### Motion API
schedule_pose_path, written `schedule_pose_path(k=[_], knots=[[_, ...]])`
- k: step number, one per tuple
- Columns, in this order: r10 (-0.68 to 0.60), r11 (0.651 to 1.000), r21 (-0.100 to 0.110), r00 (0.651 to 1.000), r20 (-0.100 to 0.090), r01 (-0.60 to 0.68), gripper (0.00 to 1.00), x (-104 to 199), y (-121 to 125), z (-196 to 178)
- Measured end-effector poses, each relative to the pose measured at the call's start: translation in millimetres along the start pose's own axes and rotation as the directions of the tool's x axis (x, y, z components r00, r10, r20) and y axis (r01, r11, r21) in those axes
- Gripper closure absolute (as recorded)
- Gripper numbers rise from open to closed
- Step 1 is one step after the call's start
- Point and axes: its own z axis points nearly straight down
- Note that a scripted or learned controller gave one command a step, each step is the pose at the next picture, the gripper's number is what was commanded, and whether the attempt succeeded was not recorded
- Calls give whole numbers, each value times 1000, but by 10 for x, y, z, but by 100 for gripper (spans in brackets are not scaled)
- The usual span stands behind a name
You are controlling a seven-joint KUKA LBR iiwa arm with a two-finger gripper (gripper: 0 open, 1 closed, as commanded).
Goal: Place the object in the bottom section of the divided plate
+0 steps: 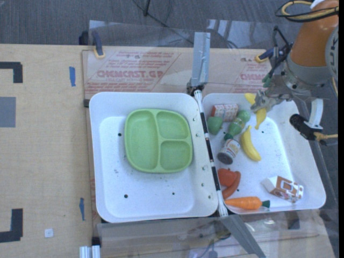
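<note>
Robotics lab, plywood bench (43,144) with tape marks, white bins (107,198), loose cables (145,4) on grey floor

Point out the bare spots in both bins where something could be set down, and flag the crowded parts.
Left bin: bare floor below the green divided plate and a strip along its left side. Right bin: open floor between the banana and the small carton. Crowded: the right bin's upper left, around the bottles, and its lower left by the carrot.

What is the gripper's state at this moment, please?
Gripper: cannot be told; it sits over the back of the right bin, by a yellow piece.
</note>
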Motion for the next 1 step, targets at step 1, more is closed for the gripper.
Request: schedule_pose_path(k=[1], knots=[[223, 975, -3, 975, 1, -223, 100, -232, 201, -766]])
